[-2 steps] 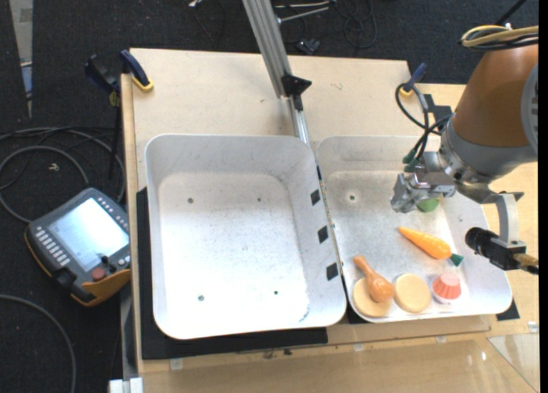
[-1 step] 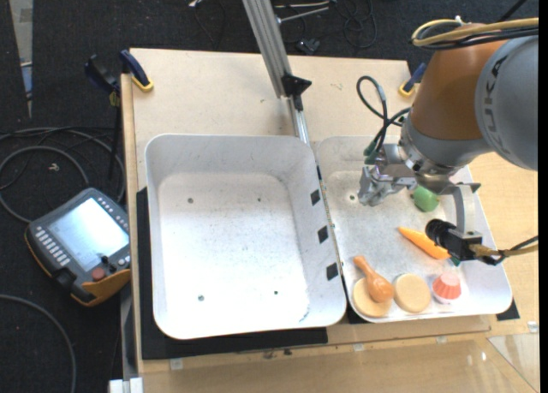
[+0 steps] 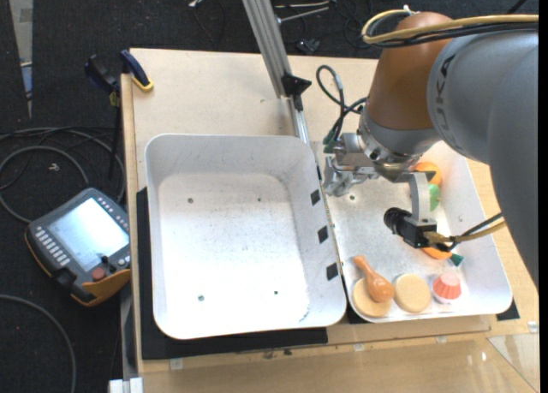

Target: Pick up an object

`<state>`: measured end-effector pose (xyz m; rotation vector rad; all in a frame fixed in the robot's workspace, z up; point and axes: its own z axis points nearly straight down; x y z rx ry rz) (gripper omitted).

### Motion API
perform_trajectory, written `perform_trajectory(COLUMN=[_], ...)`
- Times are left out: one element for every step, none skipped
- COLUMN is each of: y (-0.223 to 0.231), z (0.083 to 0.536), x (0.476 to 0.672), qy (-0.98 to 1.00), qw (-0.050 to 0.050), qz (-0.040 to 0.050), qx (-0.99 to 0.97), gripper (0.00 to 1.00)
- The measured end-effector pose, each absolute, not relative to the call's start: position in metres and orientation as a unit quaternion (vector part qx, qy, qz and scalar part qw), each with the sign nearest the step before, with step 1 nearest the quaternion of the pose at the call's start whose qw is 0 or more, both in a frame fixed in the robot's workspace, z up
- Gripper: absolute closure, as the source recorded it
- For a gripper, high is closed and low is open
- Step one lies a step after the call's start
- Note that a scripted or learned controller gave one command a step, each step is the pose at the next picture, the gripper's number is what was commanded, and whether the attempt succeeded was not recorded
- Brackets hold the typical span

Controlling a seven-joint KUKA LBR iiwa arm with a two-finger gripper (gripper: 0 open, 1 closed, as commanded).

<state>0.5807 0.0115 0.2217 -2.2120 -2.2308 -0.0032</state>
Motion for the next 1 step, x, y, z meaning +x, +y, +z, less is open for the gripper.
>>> perform_trajectory(y=[0.0523], z=[0.2298], x=[0.6003], qy=[-0.71], qw=[-0.001], qz=[-0.0016], qx=[-0.704], gripper=[1.0])
